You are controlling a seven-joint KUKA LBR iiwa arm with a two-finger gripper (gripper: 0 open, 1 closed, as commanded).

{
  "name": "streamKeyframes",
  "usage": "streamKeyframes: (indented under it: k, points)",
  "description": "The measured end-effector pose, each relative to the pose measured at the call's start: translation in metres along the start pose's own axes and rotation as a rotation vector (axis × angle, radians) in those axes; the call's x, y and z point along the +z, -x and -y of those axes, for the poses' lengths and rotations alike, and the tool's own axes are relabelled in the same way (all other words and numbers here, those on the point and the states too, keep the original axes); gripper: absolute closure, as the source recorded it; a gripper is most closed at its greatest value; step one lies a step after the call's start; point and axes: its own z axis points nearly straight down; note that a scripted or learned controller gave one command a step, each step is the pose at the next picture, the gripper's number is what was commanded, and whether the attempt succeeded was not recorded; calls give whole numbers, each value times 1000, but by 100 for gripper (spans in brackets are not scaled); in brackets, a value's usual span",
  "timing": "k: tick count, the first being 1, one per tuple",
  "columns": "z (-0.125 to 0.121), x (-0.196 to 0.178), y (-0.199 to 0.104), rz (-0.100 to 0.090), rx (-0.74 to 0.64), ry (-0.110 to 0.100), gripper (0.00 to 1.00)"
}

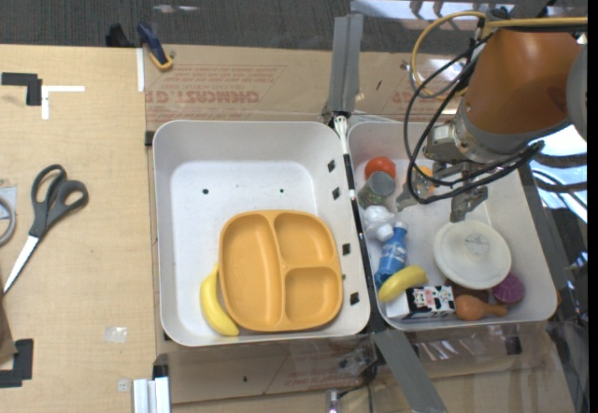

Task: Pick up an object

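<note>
Just beneath my gripper (pixel 460 206), whose hold I cannot tell from above, sits a round white lid (pixel 474 253), with a blue bottle (pixel 392 250) and banana (pixel 401 282) off to its left in the right bin (pixel 540 243).

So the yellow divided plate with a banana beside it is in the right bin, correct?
Not quite. The camera view shows the yellow divided plate in the left bin, not the right one. The banana does lie beside it, tucked against the plate's lower left edge.
</note>
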Motion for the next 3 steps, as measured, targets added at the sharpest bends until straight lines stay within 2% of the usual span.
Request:
streamKeyframes:
  k: [1, 2, 3]
  points:
    - [-40, 55, -18, 0, 56, -4, 0]
    - [-38, 43, -16, 0, 53, -12, 100]
    - [55, -35, -28, 2, 122, -5, 100]
